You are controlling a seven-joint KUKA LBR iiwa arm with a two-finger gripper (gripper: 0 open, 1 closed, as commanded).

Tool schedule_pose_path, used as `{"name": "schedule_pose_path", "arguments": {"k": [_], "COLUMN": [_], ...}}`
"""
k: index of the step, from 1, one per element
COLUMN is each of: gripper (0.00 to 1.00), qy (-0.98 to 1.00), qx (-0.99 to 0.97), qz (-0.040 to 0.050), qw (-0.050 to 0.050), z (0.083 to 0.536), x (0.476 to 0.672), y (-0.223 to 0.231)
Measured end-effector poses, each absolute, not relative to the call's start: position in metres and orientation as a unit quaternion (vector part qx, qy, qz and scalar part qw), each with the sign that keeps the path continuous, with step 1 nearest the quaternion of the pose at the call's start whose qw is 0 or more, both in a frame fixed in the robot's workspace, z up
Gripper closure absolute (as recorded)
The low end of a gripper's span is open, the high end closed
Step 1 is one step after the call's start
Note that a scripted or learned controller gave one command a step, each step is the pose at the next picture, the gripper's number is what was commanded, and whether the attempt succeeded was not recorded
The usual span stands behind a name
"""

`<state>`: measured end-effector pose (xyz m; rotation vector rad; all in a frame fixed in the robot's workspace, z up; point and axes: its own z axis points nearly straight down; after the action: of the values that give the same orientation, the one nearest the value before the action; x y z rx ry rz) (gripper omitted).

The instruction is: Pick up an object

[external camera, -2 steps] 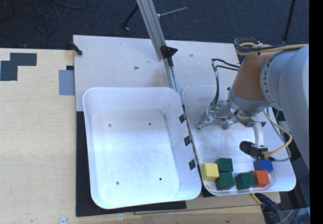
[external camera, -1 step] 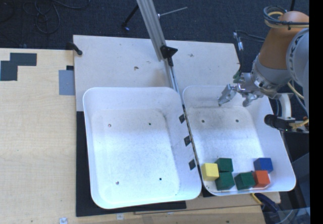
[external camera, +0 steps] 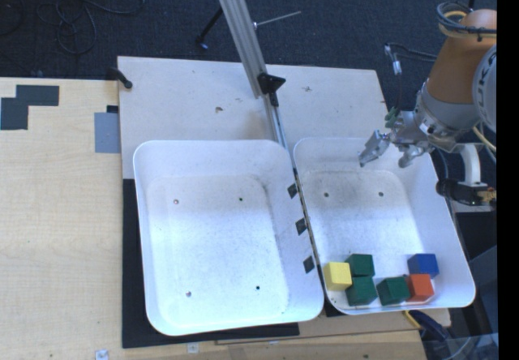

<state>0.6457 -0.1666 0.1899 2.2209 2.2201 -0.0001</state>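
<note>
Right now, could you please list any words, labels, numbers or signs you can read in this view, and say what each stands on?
None: no text can be read in this view.
The blocks in the right bin have plain coloured faces.
The arm, the left bin and the bench bear no legible marking; dark patches on the bench are blank shapes.

Two bins sit side by side in the lower half of the frame. The blocks (external camera: 381,277) cluster in the right bin's (external camera: 365,196) lower corner (some touching); the gripper (external camera: 389,150) hangs over its upper edge.
</note>
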Motion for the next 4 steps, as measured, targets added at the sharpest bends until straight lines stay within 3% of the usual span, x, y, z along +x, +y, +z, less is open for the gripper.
{"name": "schedule_pose_path", "arguments": {"k": [1,2,3,4], "gripper": [0.0,0.0,0.0,0.0], "qy": [0.709,0.707,0.706,0.706], "qx": [0.706,0.707,0.708,0.709], "qz": [-0.0021,-0.0008,0.0009,-0.0031], "qw": [-0.005,0.0,0.002,-0.005], "z": [0.125,0.09,0.264,0.147], "x": [0.608,0.609,0.604,0.578], "y": [-0.105,-0.098,-0.126,-0.097]}}
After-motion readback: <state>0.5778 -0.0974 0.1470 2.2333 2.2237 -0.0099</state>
